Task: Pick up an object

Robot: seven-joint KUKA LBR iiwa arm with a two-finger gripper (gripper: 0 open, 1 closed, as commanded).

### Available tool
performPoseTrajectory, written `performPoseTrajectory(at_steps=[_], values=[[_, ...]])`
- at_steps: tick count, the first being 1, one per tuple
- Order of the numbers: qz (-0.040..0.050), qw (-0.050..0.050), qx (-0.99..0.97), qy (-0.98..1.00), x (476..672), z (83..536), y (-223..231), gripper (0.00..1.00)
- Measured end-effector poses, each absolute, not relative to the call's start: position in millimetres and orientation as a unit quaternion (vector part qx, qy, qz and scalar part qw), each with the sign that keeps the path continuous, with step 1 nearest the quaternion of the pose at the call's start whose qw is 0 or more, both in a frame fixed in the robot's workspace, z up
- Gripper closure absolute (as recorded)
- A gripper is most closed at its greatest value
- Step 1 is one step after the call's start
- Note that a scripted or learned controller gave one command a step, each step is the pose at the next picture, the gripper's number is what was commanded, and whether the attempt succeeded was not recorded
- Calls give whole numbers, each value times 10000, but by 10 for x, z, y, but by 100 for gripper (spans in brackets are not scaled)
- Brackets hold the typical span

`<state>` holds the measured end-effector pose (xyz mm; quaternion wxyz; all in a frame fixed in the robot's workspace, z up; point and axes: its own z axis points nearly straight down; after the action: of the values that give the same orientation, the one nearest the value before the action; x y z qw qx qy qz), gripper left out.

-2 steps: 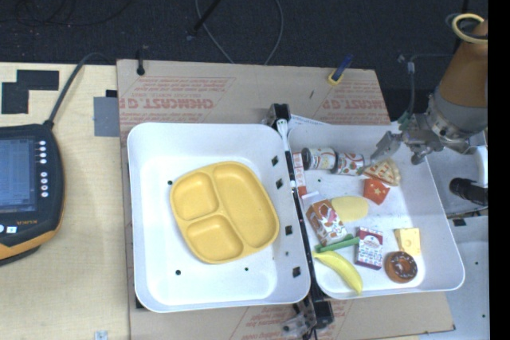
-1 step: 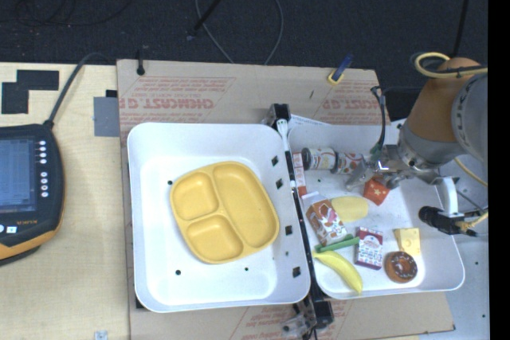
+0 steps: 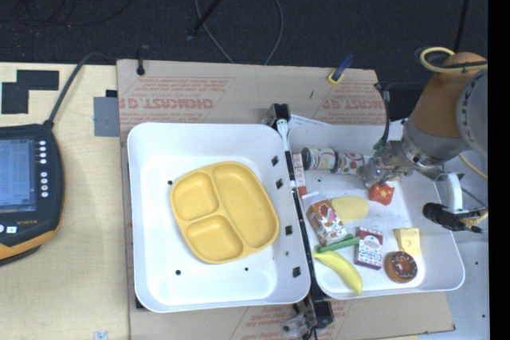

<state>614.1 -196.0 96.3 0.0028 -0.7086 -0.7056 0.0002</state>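
My gripper [image 3: 383,173] hangs over the back of the right bin [image 3: 446,275], with the arm coming in from the right. A small red carton [image 3: 383,193] sits right at its tip, and I cannot tell whether it is gripped. To the left lies a bottle [image 3: 323,161] on its side. In front are a pale yellow lump [image 3: 351,208], a red and white packet [image 3: 325,220], a small red box [image 3: 369,247], a green stick [image 3: 339,245], a banana [image 3: 341,271], a brown donut [image 3: 400,267] and a yellow cheese wedge [image 3: 409,239].
The left bin [image 3: 155,267] holds a yellow divided plate [image 3: 225,211]. A raised divider [image 3: 291,195] separates the two bins. A teach pendant [image 3: 24,187] rests on the bench at the far left. Cardboard [image 3: 215,91] lies under the bins.
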Motion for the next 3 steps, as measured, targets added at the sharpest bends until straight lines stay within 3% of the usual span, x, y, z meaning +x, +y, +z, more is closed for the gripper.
performPoseTrajectory(at_steps=[1,2,3], values=[[13,31,-7080,-7062,5523,1375,-1679,100],[12,25,-7084,-7059,5536,1354,-1689,0],[10,16,-7077,-7065,5866,958,-1742,0]])
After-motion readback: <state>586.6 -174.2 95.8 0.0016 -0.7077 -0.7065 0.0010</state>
